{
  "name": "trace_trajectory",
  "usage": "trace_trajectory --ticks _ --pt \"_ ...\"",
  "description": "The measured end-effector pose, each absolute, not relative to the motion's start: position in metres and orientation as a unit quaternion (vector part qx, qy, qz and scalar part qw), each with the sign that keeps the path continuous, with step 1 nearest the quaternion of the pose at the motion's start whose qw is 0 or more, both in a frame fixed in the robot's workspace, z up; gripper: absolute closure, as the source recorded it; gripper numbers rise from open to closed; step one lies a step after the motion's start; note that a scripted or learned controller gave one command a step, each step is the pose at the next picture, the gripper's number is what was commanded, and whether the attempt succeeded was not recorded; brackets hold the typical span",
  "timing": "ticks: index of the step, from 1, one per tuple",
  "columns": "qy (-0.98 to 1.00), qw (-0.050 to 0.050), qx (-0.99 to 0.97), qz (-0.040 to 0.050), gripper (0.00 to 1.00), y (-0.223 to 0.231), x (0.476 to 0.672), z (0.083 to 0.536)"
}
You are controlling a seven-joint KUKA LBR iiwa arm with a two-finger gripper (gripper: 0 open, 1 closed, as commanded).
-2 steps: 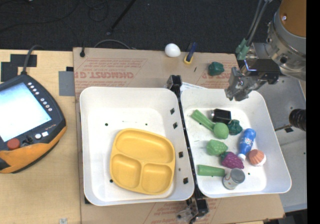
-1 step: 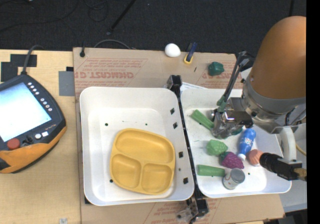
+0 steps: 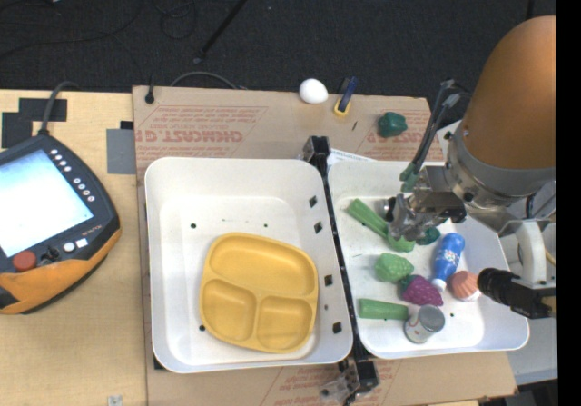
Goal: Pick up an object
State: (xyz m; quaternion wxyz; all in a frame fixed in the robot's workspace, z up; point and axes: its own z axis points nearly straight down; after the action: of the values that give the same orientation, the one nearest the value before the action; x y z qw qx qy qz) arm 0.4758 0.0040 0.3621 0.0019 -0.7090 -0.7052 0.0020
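Tray (image 3: 259, 293) in left bin (image 3: 182, 186), toys (image 3: 408, 282) in right bin (image 3: 508, 336)

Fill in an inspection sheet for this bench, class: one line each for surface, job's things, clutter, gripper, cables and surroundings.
Surface: two white bins, left bin and right bin, on a cardboard-covered bench.
Job's things: in the right bin, green stick, green block, purple grapes, blue bottle, green bar, grey can.
Clutter: yellow divided tray in the left bin; white egg and teal lump on the cardboard.
Gripper: gripper low in the right bin, by the green stick; hold cannot be judged.
Cables: black cables on the dark floor.
Surroundings: control pendant at left.
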Motion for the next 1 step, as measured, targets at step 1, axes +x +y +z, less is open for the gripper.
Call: trace_trajectory --ticks 1 --pt "-0.709 0.0 -0.705 -0.0014 1.0 0.0568 0.4761 0.4119"
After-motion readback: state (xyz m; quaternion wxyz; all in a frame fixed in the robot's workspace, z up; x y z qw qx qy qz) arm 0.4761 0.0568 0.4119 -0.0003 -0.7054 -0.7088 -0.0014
